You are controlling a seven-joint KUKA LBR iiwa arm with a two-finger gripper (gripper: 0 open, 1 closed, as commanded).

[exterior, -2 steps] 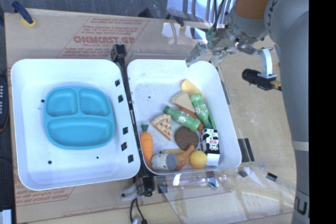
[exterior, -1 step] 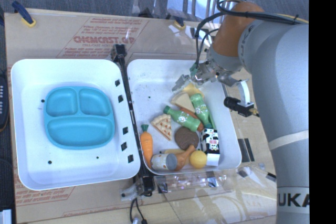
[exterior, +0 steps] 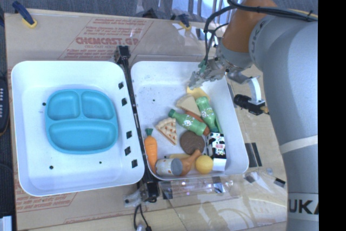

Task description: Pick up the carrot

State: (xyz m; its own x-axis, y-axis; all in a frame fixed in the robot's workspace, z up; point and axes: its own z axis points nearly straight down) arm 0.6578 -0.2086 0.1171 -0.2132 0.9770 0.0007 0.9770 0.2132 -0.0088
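Observation:
The carrot (exterior: 151,150) is orange with a green top and lies along the left wall of the right bin (exterior: 157,84), near its front corner. My gripper (exterior: 195,81) hangs over the back right part of that bin, well away from the carrot, just above a yellow wedge (exterior: 188,103). Nothing shows between its fingers.
The right bin also holds green bottles (exterior: 189,121), a waffle slice (exterior: 167,130), a brown cookie (exterior: 191,142), a milk carton (exterior: 217,145), a lemon (exterior: 204,164) and a can (exterior: 168,166). A blue divided plate (exterior: 81,119) sits in the left bin (exterior: 21,132).

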